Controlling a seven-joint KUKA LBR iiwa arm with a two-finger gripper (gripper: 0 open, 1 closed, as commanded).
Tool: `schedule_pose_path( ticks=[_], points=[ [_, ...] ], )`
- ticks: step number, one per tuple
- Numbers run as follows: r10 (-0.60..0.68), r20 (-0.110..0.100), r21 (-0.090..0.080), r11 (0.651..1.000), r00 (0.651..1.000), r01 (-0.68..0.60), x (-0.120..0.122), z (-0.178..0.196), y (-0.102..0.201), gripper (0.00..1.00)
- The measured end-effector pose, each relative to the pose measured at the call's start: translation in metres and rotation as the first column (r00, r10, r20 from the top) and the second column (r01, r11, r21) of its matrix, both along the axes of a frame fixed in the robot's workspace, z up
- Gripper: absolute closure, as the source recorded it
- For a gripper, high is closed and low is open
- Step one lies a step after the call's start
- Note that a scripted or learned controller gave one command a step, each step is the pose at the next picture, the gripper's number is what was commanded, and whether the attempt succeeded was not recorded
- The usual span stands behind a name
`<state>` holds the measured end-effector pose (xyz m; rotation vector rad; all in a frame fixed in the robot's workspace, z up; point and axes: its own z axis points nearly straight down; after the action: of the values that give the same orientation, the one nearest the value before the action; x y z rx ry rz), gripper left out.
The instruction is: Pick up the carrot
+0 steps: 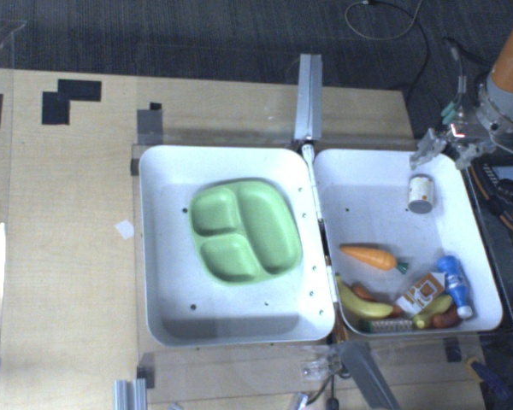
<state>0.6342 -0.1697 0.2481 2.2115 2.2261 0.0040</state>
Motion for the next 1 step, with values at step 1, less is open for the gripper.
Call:
schedule_pose_path(
  ticks=[1],
  points=[
    [0.052, -0.002, 0.001, 0.999, 0.999, -0.052, -0.0491, -0.0907, 0.0859, 0.0]
  ],
)
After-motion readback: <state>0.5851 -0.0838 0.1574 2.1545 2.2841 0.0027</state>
